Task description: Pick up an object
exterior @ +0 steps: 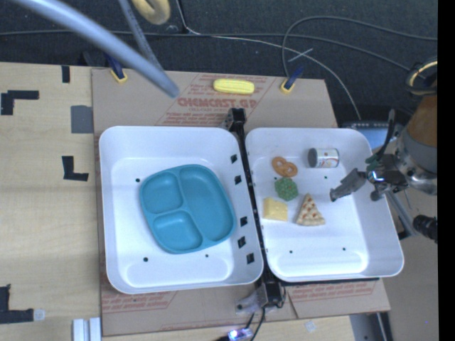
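The gripper (347,188) hovers over the right bin (355,261), fingers' state unclear — nothing visibly held. The pizza slice (309,211) lies nearby — best approached from directly above, centred.

Both white bins — the left bin (114,212) and the right bin (355,251) — look like smooth, slightly glossy plastic, and the blue divided plate (186,208) in the left one has the same moulded sheen. Under them lies matt brown cardboard (206,101) on a pale wood-grain bench (43,197). The small can (323,158) looks metallic — shiny at its end.
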